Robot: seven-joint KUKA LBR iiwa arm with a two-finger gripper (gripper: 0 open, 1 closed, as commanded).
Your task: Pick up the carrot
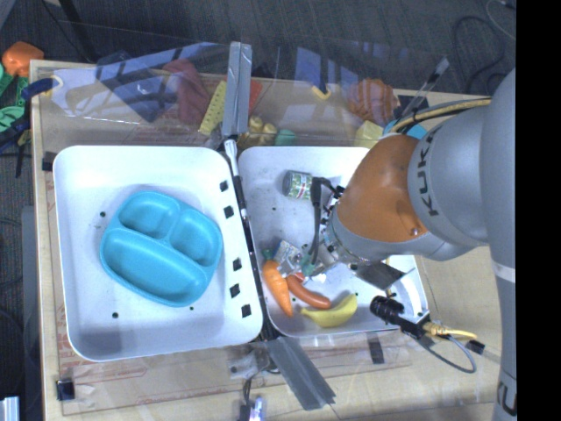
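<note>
Carrot (279,289) in the near-left corner of the right bin (267,202), flat on the white floor, close along the wall shared with the left bin (79,200), lengthwise from near to far. Touching its right side, a short red-orange thing (308,295), perhaps a pepper. Just right of that and a little nearer, a yellow banana (333,311), curved along the near rim. All three bunched together at the near end.

Just beyond the carrot's far end, the pincer (308,257), low over the bin floor. Open or closed: impossible to tell, with the wrist above it in the way. No sign of the carrot gripped. Above and to the right, the grey arm (456,191) with its orange band (381,196), covering much of the right bin's middle and right side.

In the left bin, a blue divided plate (162,246), roughly central, well apart from the carrot.

Farther back in the right bin, a small can (298,183) on its side, near the far wall.

Under both bins, the pale wooden table (456,367).
</note>
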